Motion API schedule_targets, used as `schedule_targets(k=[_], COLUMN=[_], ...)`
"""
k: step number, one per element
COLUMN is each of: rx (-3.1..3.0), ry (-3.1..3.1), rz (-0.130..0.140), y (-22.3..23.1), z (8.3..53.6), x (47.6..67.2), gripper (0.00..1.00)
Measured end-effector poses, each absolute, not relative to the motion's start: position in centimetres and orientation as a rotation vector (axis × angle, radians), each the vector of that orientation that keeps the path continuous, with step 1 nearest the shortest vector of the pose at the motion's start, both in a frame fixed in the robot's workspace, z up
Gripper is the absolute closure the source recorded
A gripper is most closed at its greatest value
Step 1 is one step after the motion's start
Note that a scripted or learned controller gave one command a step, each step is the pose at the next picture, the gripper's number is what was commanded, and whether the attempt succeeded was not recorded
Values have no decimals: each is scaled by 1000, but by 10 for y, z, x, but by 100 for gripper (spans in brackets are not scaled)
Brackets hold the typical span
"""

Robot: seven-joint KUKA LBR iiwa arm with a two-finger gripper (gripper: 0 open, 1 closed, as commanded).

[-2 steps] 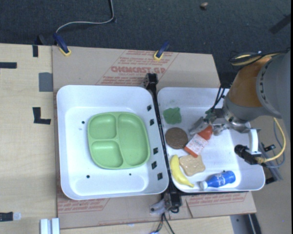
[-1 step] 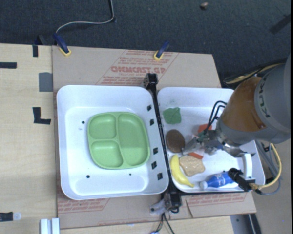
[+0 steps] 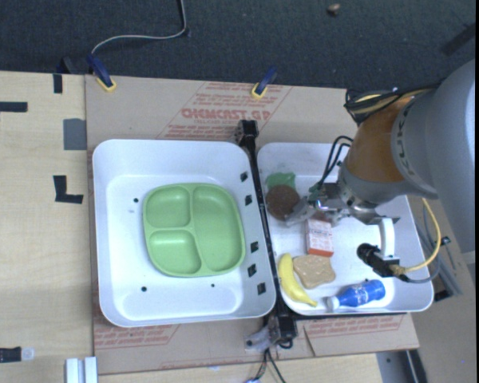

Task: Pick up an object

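Reaching in from the right, your gripper [image 3: 310,207] sits low in the right bin [image 3: 415,298], just beside the brown ball [image 3: 282,202]; whether it is open, I cannot tell. Carton [image 3: 319,237], bread [image 3: 314,271], banana [image 3: 293,281] and bottle [image 3: 359,294] crowd nearer, likely leaving little room.

Dark carpet [image 3: 263,22] is lying beyond my wooden bench [image 3: 32,238]; a cardboard sheet [image 3: 215,110], clamped by yellow-blue clips [image 3: 102,76], is covering that bench.

Counting two white bins [image 3: 112,214], one green divided plate [image 3: 194,230], one banana [image 3: 293,282], one toast slice [image 3: 314,270], one blue bottle [image 3: 359,294], one brown lump [image 3: 282,202], one red-and-white carton [image 3: 320,236].
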State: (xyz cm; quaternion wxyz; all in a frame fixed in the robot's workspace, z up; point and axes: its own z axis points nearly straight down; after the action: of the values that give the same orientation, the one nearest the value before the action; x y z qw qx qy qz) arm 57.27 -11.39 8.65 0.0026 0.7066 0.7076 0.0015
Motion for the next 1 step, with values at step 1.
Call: schedule_targets(k=[1], rx=[2218], ry=[2220], rz=[2], y=[-100], z=[86], x=[591], gripper=[0])
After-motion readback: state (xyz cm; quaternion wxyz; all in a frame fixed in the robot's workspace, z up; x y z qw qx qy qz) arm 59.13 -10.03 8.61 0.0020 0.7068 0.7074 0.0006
